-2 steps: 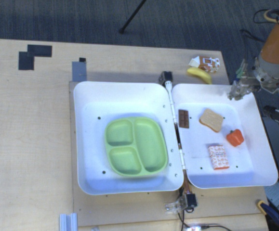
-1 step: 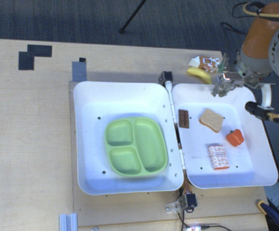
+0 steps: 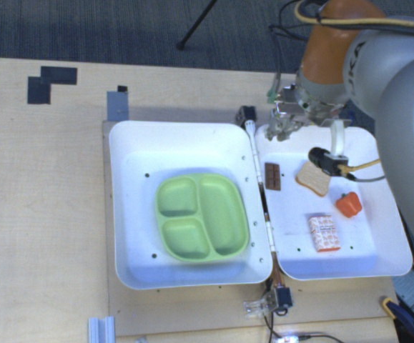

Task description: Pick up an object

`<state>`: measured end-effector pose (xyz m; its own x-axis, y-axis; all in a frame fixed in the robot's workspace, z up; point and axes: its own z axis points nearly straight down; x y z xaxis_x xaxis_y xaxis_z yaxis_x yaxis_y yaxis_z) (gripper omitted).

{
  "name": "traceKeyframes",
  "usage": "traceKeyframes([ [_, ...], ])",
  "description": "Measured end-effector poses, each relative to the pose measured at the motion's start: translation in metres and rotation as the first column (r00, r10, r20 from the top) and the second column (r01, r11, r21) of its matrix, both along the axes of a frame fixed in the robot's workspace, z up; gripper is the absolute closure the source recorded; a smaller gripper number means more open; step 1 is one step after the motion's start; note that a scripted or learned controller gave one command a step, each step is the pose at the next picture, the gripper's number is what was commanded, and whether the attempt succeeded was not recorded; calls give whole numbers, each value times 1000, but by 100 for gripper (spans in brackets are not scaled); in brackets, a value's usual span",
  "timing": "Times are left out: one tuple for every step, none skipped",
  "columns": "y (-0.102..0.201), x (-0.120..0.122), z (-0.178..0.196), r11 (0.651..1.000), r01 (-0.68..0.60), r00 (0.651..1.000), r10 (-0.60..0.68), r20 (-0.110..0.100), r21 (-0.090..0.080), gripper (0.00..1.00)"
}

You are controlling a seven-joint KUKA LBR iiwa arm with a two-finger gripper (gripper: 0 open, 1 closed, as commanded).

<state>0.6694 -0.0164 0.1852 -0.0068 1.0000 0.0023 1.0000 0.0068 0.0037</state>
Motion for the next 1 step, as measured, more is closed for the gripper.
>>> traceKeyframes([
  [-64,0,0,1000,4,1000,-4,0,-3,100],
])
